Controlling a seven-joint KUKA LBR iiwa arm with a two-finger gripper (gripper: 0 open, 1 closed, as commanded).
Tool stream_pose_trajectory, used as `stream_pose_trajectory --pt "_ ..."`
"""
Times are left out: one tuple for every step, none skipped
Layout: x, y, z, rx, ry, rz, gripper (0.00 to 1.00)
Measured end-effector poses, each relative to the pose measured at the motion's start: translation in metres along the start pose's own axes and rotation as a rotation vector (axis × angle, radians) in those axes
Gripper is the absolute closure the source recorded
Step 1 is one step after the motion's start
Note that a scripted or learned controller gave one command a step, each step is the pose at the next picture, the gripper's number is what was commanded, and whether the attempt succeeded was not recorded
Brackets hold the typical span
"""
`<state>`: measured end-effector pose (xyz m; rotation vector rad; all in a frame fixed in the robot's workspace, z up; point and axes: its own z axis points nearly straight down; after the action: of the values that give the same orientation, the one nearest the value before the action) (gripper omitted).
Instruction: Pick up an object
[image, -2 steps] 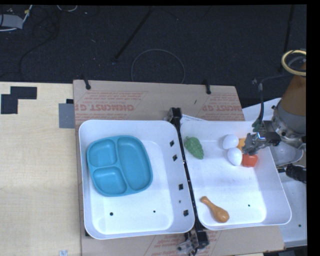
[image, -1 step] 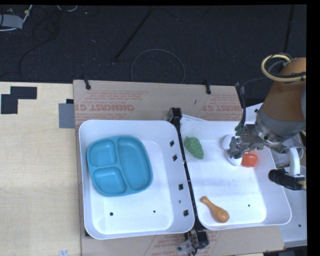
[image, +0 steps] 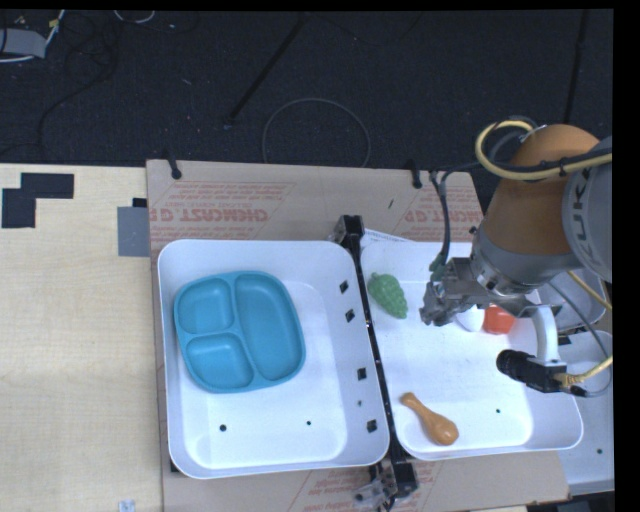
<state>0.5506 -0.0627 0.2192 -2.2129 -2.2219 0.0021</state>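
One orange spoon (image: 431, 419), one green toy (image: 387, 295), one blue plate (image: 239, 330)

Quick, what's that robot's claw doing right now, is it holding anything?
Gripper: low in the right bin, beside the green object; whether it is open, closed or holding something cannot be told.

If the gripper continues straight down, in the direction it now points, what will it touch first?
Most likely the bare white floor of the right bin. The gripper hangs between the green object and the orange-and-white object, apparently over neither. From this slanted view depth is unclear, so it might graze the orange-and-white object.
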Motion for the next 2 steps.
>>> stream_pose_trajectory --pt "0.061 0.007 0.002 -0.001 -0.001 -0.001 1.0" --pt "0.118 -0.002 -0.002 -0.001 -0.002 0.0 1.0"
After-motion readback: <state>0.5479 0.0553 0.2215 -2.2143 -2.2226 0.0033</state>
